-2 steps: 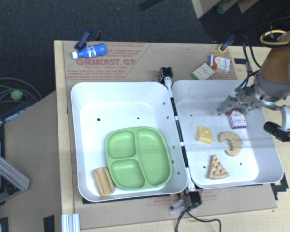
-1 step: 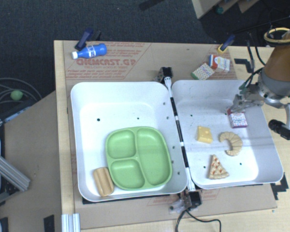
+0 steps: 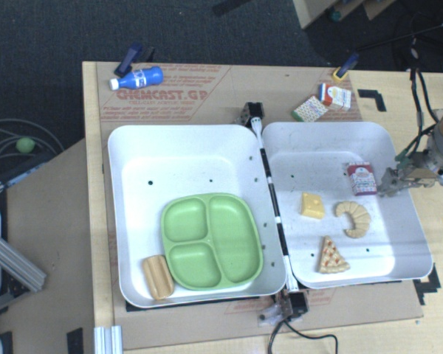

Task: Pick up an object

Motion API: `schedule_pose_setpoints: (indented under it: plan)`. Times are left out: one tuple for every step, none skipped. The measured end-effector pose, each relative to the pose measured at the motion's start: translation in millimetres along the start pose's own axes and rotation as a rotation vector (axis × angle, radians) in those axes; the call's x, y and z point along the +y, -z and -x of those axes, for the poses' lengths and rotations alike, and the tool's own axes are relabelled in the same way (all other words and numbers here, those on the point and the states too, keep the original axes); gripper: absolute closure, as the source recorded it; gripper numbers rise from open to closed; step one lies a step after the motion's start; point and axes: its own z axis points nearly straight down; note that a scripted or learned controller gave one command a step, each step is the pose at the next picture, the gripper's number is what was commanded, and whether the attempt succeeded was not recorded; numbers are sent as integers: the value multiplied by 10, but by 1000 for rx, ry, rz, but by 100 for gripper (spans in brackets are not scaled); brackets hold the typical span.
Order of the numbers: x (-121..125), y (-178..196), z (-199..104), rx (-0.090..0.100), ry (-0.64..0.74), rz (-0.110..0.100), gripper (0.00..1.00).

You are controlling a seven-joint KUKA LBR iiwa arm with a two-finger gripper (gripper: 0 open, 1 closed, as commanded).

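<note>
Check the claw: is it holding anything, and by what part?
Nothing visibly held. The claw sits at the right bin's right side, just beside the red packet; no item shows between its tips. Open or shut: cannot tell.

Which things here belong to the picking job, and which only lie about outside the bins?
For the job: gripper, red carton, cheese wedge, croissant, pizza slice, green tray, bread piece.

Lying about: blue bottle, small packets, green ball.
</note>
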Motion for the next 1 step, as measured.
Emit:
schedule_pose_setpoints:
  plan:
    - [-2, -9, -8, 1, 1, -1, 0]
